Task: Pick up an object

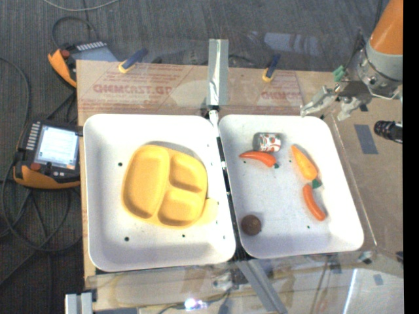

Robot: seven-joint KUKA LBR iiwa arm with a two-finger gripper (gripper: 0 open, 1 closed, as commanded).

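Right bin (340, 234): small can (267, 141), red pepper (258, 157), two carrots (304, 163), brown ball (251, 224).

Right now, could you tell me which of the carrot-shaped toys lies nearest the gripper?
The yellow-orange carrot, uppermost on the right; the red-orange carrot lies lower, the chilli-red one further left.

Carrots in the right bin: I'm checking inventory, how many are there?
2. One carrot lies by the bin's right-centre; the other carrot sits just below it. None seem hidden.

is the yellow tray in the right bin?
No, the yellow compartment tray lies in the left bin; the right bin holds the carrots and other small items.
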